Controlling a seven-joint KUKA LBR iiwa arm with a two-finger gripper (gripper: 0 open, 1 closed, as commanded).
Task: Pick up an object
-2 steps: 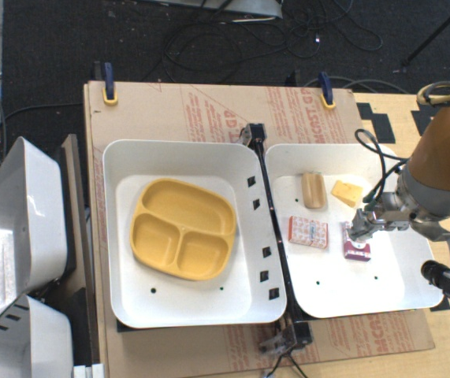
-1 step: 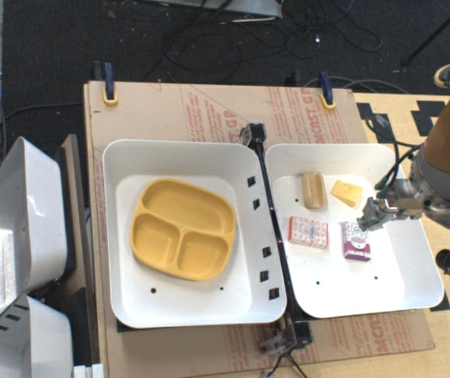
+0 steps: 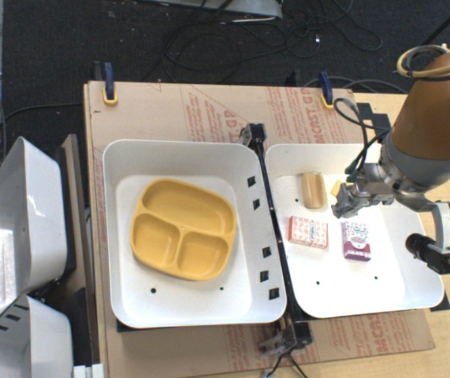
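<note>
Three small things in the right bin (image 3: pixel 414 290), toward its far-left part: tan block (image 3: pixel 313 190) nearest the far edge, red-and-white packet (image 3: pixel 308 231) closer to the near edge, purple-and-white carton (image 3: pixel 356 240) just right of that. Above them — gripper (image 3: pixel 347 204), between block and carton. Over in the left bin (image 3: pixel 122 211) — yellow divided plate (image 3: pixel 183 228), lying centrally.
</note>
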